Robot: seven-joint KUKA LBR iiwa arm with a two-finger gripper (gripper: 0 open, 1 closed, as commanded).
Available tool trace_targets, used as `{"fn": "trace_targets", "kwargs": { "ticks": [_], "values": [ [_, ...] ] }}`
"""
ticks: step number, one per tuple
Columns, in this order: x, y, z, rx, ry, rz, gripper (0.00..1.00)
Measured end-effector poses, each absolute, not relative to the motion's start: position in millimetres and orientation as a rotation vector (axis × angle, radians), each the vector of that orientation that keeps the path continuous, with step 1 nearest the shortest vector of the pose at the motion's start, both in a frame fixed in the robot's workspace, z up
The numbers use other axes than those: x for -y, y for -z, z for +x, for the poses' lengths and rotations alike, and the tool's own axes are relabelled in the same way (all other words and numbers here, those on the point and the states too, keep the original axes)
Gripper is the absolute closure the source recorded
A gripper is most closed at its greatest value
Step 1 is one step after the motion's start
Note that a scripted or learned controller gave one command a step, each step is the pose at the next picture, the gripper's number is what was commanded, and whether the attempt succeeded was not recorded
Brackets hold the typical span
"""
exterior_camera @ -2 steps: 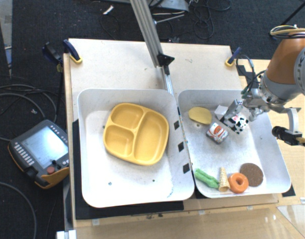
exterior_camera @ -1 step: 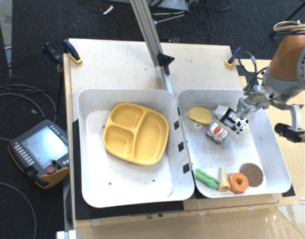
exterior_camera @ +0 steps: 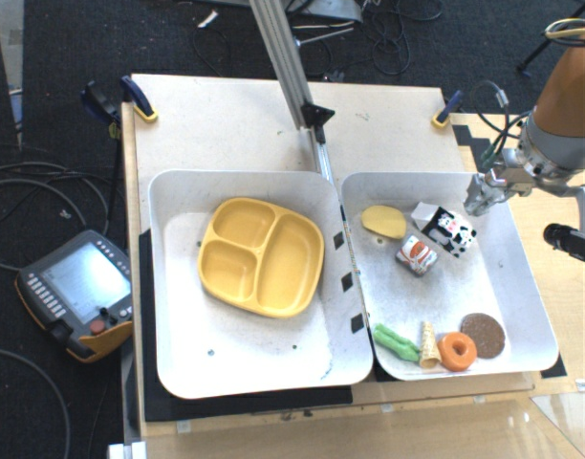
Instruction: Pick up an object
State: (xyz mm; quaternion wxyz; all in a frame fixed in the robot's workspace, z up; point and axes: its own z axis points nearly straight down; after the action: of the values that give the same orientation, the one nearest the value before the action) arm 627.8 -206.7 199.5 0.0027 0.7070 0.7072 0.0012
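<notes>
The right bin (exterior_camera: 522,285) holds several small items: a yellow oval piece (exterior_camera: 383,222), a black-and-white spotted block (exterior_camera: 447,229), a small red-and-white can (exterior_camera: 418,254), a green pod (exterior_camera: 396,342), a cream cone (exterior_camera: 427,344), an orange ring (exterior_camera: 457,350) and a brown disc (exterior_camera: 483,335). My gripper (exterior_camera: 481,197) hangs at the bin's upper right rim, just right of the spotted block, with nothing visibly held.
The left bin (exterior_camera: 178,352) bears a yellow divided plate (exterior_camera: 261,255). A slanted metal pole (exterior_camera: 285,51) rises from between the bins. Yellow clamps sit at the bench's back corners. A teach pendant (exterior_camera: 75,295) lies on the floor at left.
</notes>
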Motion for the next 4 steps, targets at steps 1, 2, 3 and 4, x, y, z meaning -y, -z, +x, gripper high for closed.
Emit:
{"fn": "trace_targets", "kwargs": {
  "ticks": [1, 2, 3, 4],
  "values": [
    [206.9, -251.1, 629.4, -2.218, -0.005, 2.214, 1.00],
    [154.8, -238.7, 630.5, -2.231, -0.001, 2.214, 1.00],
    [99.8, -247.6, 625.0, -2.231, -0.003, 2.212, 1.00],
    [39.9, -252.8, 619.2, -2.233, -0.002, 2.213, 1.00]
  ]
}}
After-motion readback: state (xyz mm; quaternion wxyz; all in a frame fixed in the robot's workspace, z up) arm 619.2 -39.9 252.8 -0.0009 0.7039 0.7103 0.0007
